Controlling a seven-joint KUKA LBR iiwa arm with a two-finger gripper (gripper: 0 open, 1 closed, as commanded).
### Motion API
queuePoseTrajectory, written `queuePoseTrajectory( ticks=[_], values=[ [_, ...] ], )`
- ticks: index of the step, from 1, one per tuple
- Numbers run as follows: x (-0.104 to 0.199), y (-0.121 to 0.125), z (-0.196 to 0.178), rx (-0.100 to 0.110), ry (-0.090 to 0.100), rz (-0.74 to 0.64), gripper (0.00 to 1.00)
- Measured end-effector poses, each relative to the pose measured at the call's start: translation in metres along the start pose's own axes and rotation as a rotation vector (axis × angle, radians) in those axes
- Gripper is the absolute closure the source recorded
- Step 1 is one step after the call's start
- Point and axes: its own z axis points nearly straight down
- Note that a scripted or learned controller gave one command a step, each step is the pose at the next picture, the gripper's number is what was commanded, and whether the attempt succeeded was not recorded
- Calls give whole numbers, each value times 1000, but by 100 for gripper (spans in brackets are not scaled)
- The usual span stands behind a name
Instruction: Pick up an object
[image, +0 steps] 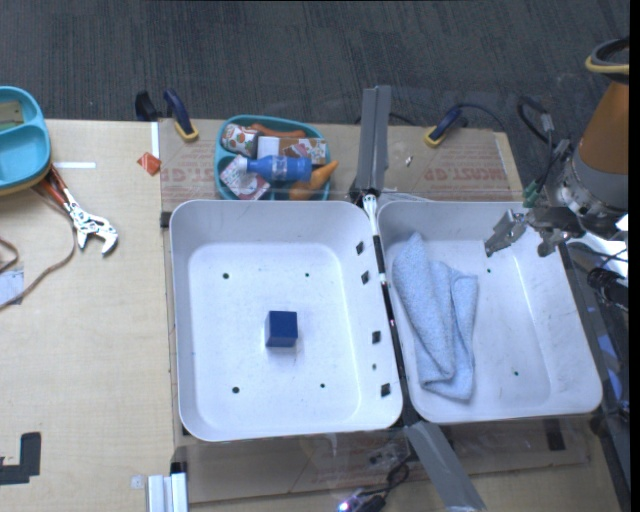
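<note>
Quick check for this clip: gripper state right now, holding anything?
Gripper: open, nothing between its fingers, poised above the far right corner of the right bin, apart from the light blue towel.

Robotics lab or workshop: plywood bench (80, 380) with clamps (180, 115), wrench (90, 228), 2 white bins (185, 330), dark carpet (300, 50).

Red mirrored lettering runs along the cardboard sheet (440, 165) under the bins on the desk (80, 350), but it is too blurred to make out. The packets in the blue bowl (270, 160) carry print too small to read.
</note>
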Motion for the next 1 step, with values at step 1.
queuePoseTrajectory(
  ticks=[1],
  values=[
    [-6, -10, 130, -4, 0, 6, 0]
  ],
)
